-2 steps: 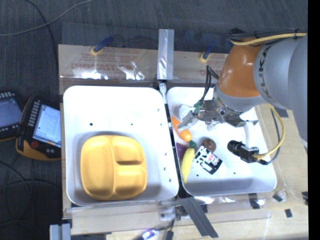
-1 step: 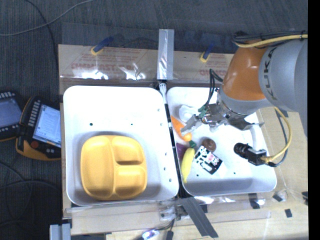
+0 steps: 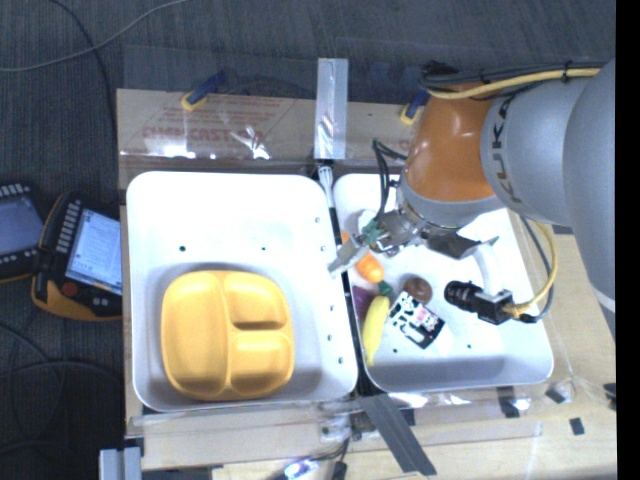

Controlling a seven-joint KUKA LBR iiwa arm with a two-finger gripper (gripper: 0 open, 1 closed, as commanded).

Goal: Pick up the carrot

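Right, arm [image 3: 520, 138] comes in from the right, grey with the orange band, covering the far part of the right bin [image 3: 520, 363]. Left bin [image 3: 220, 208] holds a yellow divided tray [image 3: 228, 330] in its near-left part. Gripper [image 3: 362, 248] sits low at the right bin's far-left corner, close to the divider between the bins — can't tell whether the claw is spread or pinched, the wrist hides too much. Carrot [image 3: 369, 268] lies in the right bin just near-side of the gripper tip, against the left wall; touching or apart, unclear. Banana [image 3: 374, 325] lies just nearer along the same wall. Black-and-white patterned item [image 3: 417, 320] beside the banana's right, small brown round thing [image 3: 417, 288] just beyond it. Handheld pendant [image 3: 80, 258] on the floor at far left.
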